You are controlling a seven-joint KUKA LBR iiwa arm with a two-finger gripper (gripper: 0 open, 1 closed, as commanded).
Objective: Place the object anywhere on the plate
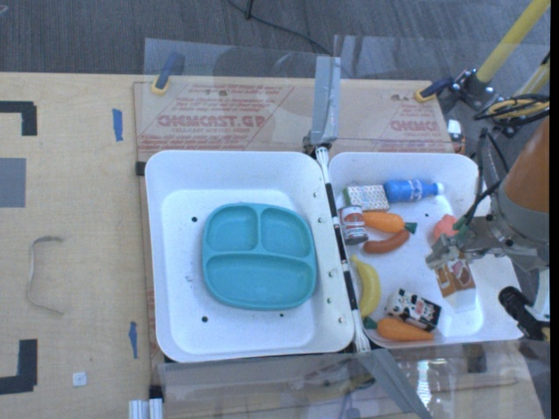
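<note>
A teal plate (pixel 259 257) with three compartments lies in the left bin (pixel 166 190), nothing on it. My gripper (pixel 450 256) hangs over the right side of the right bin (pixel 467 168), reaching in from the right. Directly below and touching its tip in the view is a small brown-and-red packet (pixel 457 279). A pink-orange item (pixel 443 226) lies just above the gripper. Whether anything is held cannot be made out.
The right bin also holds a blue bottle (pixel 410 188), a snack pack (pixel 366 197), a small can (pixel 353 225), a carrot (pixel 383 221), a sausage (pixel 386 243), a banana (pixel 369 286), a black-and-white box (pixel 412 307) and another carrot (pixel 400 328).
</note>
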